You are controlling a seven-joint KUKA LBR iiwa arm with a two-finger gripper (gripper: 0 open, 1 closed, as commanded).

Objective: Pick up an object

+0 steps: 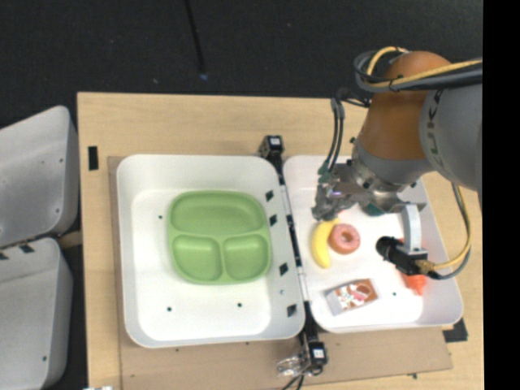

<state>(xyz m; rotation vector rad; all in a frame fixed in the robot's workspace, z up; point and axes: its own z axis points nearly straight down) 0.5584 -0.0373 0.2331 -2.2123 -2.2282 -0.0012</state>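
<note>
In the right bin (439,303) lie a yellow banana (322,244), a pink frosted donut (346,240) touching it, a small printed packet (353,294) nearer the front, and an orange piece (417,283) at the right. A teal thing (372,210) peeks out under the wrist. My gripper (328,204) hangs over the bin's back left, just above the banana's upper end. Nothing shows between its fingers. The arm's wrist hides the bin's back part.
The left bin (138,299) holds a green divided plate (218,236) in its middle. Black clips run along the seam between the bins (286,242). The wooden bench (187,120) surrounds both bins.
</note>
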